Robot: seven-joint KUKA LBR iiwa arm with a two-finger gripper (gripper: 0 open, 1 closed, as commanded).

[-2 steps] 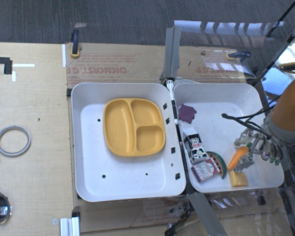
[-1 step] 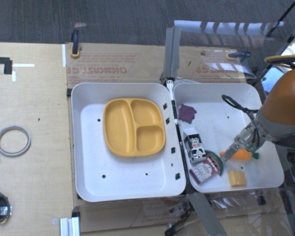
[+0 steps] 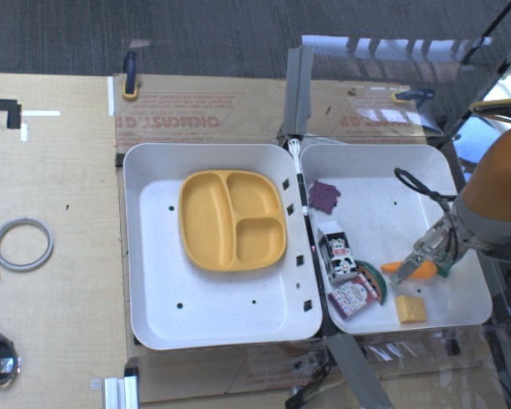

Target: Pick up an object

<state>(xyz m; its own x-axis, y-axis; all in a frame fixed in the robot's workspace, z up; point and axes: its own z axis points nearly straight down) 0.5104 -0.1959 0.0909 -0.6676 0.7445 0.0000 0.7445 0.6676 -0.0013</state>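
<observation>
Claw (image 3: pixel 422 261) was low in the right bin (image 3: pixel 375 156), at an orange carrot-like piece (image 3: pixel 411 270) that lay just under and left of its tip; whether it was spread or closed, or held anything, could not be told. That piece seemed the likeliest target. To do the pick well, the claw would have needed to straddle the piece across its narrow width and settle fully before closing. A tan block (image 3: pixel 411 308) lay just below the claw, and a green-rimmed item (image 3: pixel 370 279) and printed packets (image 3: pixel 338 256) to its left, near enough to be nudged. Farther left sat a purple scrap (image 3: pixel 324 196), then the yellow divided plate (image 3: pixel 232 220) in the left bin (image 3: pixel 145 254).
</observation>
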